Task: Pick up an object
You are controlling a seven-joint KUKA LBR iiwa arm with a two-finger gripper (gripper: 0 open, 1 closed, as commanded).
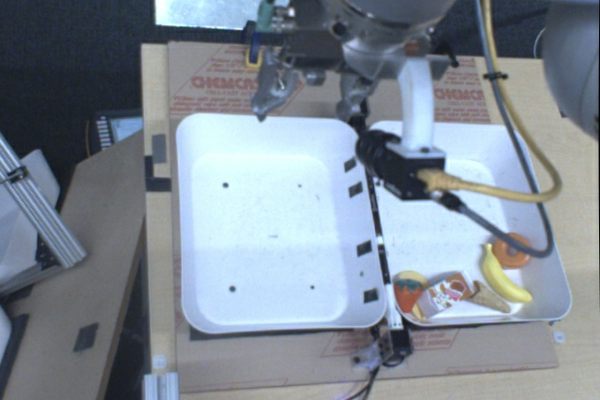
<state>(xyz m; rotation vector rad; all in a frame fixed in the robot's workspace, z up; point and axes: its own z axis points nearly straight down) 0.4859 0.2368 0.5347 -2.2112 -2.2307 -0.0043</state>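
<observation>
Item one, nearest us: banana [504,276], right bin's [553,295] near corner, beside a small packet [445,293] and orange toy [410,288]. Hand [272,94] hangs over left bin's [202,229] far rim, grip we cannot tell. Banana lies at four o'clock from hand, long axis eleven-to-five.

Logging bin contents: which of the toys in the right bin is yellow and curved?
The banana, near the right bin's front-right corner. It is long, yellow and curved; the orange round piece behind it and the red-and-white pack to its left are not.
</observation>
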